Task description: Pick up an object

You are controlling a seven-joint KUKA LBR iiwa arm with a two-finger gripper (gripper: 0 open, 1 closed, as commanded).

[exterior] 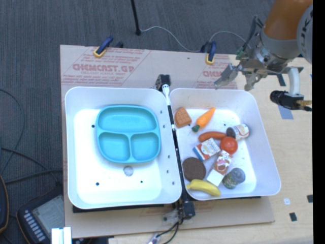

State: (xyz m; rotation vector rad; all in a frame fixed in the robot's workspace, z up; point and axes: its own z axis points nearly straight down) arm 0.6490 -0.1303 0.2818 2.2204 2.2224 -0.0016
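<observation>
Two-finger gripper (236, 78) hangs over the back rim of the right white bin (261, 117), fingers spread apart with nothing between them. Candidate object: orange plastic carrot (205, 118) in the right bin's back-left area, long axis diagonal, thick end toward the back right, green tip toward the front left. Just in front lies a red sausage (212, 135), apparently not touching it. Left white bin (75, 136) holds a blue three-compartment plate (128, 133).
</observation>
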